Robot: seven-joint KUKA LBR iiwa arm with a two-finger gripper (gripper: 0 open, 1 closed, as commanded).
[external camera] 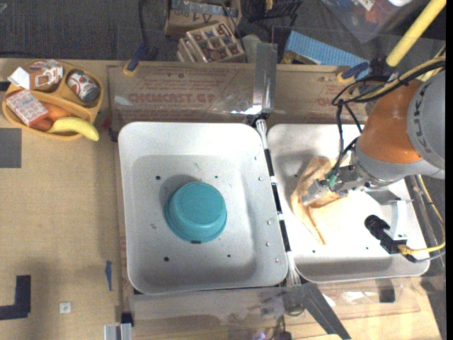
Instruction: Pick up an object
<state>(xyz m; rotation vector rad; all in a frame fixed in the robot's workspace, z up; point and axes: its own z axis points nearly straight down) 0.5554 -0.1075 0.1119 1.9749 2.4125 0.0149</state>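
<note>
Left white bin [141, 147]: teal round plastic bowl [197, 212] upside down near centre. Right white bin [340, 253]: tan flat wedge-shaped object [311, 197] at its left side, tool [327, 185] right over it, touching. Can't tell tool's jaw state.

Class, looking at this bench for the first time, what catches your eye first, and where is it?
The teal bowl lies upside down in the middle of the left bin. Over the right bin, the arm's orange band stands out, with the gripper down at a tan object.
</note>
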